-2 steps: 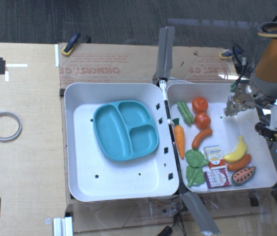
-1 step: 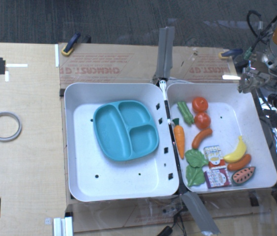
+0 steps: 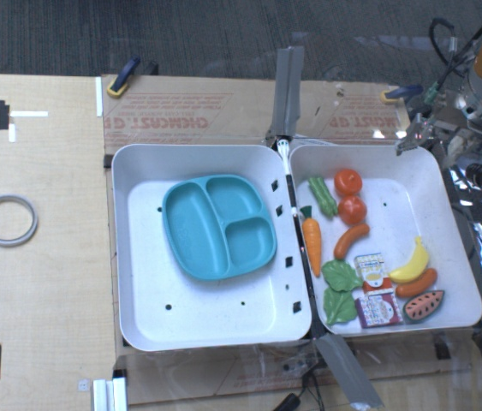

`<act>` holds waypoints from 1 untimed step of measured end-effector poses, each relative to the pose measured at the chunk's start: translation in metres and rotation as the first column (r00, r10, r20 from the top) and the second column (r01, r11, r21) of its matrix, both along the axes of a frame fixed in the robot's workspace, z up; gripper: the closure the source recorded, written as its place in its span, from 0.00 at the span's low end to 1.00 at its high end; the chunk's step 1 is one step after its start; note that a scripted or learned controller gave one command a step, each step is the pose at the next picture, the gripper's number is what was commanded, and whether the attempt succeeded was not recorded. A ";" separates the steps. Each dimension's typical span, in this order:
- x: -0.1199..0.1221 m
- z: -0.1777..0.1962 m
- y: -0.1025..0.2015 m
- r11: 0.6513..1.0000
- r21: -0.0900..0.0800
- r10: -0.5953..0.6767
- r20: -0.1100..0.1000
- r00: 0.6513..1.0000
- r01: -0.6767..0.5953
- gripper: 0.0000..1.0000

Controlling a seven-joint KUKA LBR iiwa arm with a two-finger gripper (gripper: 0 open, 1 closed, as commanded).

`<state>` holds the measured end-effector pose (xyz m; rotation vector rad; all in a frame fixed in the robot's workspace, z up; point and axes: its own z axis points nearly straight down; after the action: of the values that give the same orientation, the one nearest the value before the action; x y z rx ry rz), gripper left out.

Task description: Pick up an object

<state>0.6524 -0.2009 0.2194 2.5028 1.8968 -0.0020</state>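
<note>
Camera view: the banana (image 3: 411, 262) lies in the right bin (image 3: 429, 178), just above the sausage (image 3: 417, 282); the gripper (image 3: 418, 134) hangs beyond that bin's far rim, its state I cannot tell. Banana judged light, rigid, slick plastic; grasp across its curved middle.

Left bin (image 3: 129, 255) — a teal tray (image 3: 219, 227) fills the middle; open white floor all round it, widest along the near edge and the left side.

Right bin (image 3: 440, 197) — crowded down the left side: green pod (image 3: 323, 195), two tomatoes (image 3: 348, 181) stacked close, carrot (image 3: 312, 245) tight against the divider (image 3: 290, 221), leaves (image 3: 340, 291) below. Near corner is packed: packets (image 3: 374, 291), banana (image 3: 411, 262), sausage (image 3: 416, 282), melon slice (image 3: 423, 305), all touching or just beside one another. Open floor lies in the far right part, between the tomatoes and the right wall. Cables (image 3: 450, 54) and arm hardware (image 3: 480, 101) crowd the far right corner.
</note>
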 end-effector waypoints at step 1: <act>-0.085 -0.072 0.034 0.998 0.002 0.070 -0.003 0.998 -0.070 0.00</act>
<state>0.5674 -0.1670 0.1479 2.4376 1.9857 -0.0036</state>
